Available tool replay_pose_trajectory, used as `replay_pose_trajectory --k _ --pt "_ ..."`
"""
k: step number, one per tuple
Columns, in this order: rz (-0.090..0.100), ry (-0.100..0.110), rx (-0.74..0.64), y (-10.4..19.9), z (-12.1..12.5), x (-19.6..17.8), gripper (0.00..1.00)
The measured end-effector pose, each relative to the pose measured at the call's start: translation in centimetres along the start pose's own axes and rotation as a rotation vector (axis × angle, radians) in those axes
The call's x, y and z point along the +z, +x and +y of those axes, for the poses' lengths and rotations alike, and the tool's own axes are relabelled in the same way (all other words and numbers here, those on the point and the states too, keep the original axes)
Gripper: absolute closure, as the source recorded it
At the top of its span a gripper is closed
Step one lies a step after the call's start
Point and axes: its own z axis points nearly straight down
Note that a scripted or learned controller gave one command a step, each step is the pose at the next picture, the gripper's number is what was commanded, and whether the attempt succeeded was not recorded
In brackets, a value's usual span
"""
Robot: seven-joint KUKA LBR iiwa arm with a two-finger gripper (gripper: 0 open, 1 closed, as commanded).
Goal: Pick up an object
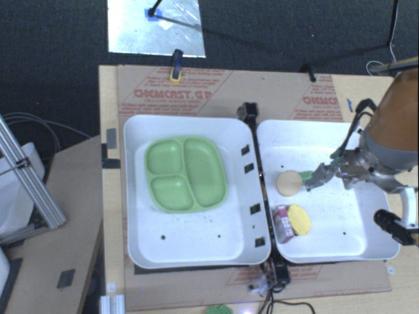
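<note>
Camera view from above, at a slant, onto two white bins side by side. In from the right with the grey arm (pixel 393 133), orange band above the wrist, stretching across the right bin (pixel 314 131). Down low at the end of it, the gripper (pixel 313 178), pointing left toward the bin's left half. Just off its tip, a beige ball (pixel 288 183), resting on the bin floor near the left wall. Looks very close to the ball, perhaps touching, though too blurred here to call contact. Cannot tell whether the gripper is spread or closed, and nothing plainly clamped in it. Between tip and ball, a small green bit (pixel 306 174), hard to make out.

Further toward the near edge of the same bin, a yellow object (pixel 300 220), rounded, lying flat. Pressed right against its left side, a pink-and-dark packet (pixel 283 222), close to the divider between the bins. Both well clear of the gripper, below the ball.

Over in the left bin (pixel 190 244), a green divided plate (pixel 186 174) with three compartments, flat, sitting toward the far half.

Under both bins, a cardboard sheet (pixel 196 90) with red lettering. On its far edge, a yellow clamp (pixel 175 67). Beyond that, on the dark floor, a shiny metal sheet (pixel 141 18) with a patch of blue tape (pixel 153 14). At far left, a slanting aluminium rail (pixel 29 175).
</note>
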Motion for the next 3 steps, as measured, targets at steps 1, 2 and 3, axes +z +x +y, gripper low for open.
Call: replay_pose_trajectory --k 1,2,3 --pt "0.003 0.004 -0.006 6.5 0.0 5.1 0.0" --pt "0.001 -0.009 -0.003 1.5 -1.1 13.4 0.0" --pt "0.003 -0.012 0.0 1.5 -1.0 12.4 1.0"
